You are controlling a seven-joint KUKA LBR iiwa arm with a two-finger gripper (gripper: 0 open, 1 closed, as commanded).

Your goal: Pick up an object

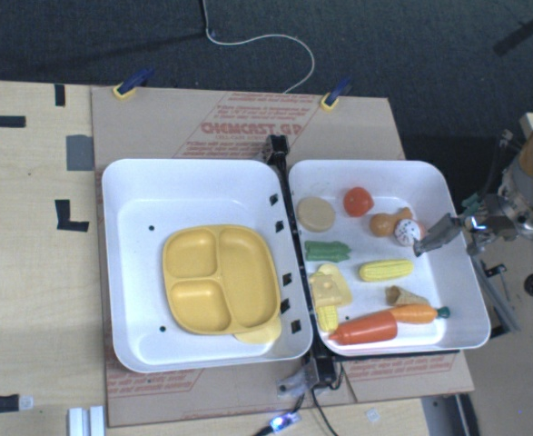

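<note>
Hand [427, 241] at right bin [434, 182] edge — beside a small egg-like toy [408, 232].

Two white bins [121, 243] on brown cardboard [157, 125] printed with red lettering. In the left bin, a plain yellow divided plate [219, 275]. Just beside the gripper [420, 243]: a white ball with red marks [409, 232], a tan gourd shape [384, 222], a red tomato [358, 201]. Farther off: yellow corn [385, 269], a green pod [326, 251], a beige disc [316, 213], an orange-red carrot with a green tip [375, 327].
</note>
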